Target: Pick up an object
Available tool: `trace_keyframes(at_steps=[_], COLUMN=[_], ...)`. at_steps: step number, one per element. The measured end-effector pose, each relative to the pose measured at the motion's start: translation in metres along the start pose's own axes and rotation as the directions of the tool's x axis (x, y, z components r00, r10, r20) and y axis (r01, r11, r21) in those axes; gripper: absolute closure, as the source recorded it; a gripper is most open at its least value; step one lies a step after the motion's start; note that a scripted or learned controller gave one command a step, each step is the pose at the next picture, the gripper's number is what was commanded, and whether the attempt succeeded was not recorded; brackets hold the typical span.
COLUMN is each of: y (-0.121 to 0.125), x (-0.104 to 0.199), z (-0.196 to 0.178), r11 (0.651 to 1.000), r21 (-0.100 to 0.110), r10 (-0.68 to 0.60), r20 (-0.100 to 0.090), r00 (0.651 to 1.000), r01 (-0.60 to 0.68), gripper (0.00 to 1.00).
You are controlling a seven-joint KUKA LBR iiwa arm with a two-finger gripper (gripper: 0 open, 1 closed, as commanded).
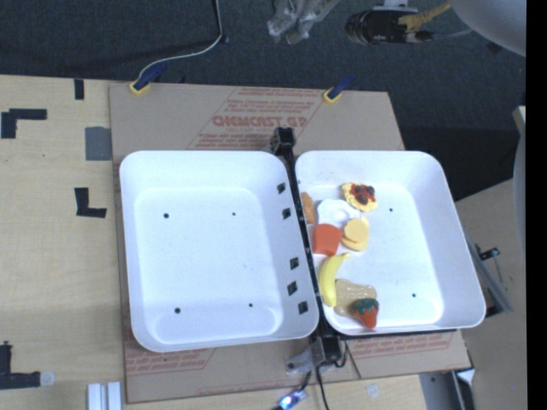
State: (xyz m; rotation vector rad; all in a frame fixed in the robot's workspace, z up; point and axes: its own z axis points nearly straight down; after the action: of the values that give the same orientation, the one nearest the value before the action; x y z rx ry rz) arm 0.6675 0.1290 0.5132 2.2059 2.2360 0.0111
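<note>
Pincer (295, 20) sits way up top, off past the bins over the dark floor, blurry enough that I can't tell what it's doing. Well below it, the right bin (427, 229) has all the toys bunched along its left wall: banana (330, 278), strawberry (367, 312), orange block (326, 239), little pizza piece (360, 196). Left bin (205, 246) lies below and left of it.

Dark carpet floor (102, 15) beyond; light wood bench (51, 254); brown cardboard sheet (248, 122) on top.
</note>
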Motion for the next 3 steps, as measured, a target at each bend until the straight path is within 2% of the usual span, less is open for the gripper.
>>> trace_keyframes(at_steps=[1,2,3], y=[-0.001,-0.002,-0.023], x=[-0.063,-0.158,-0.295], z=[-0.022,-0.011,0.118], r11=[1.000,1.000,0.999], r21=[0.003,0.008,0.021], r10=[0.017,0.022,0.027], r20=[0.006,0.009,0.008], r00=[1.000,1.000,1.000], r01=[-0.017,-0.022,-0.027], gripper=[1.00,1.00,1.00])
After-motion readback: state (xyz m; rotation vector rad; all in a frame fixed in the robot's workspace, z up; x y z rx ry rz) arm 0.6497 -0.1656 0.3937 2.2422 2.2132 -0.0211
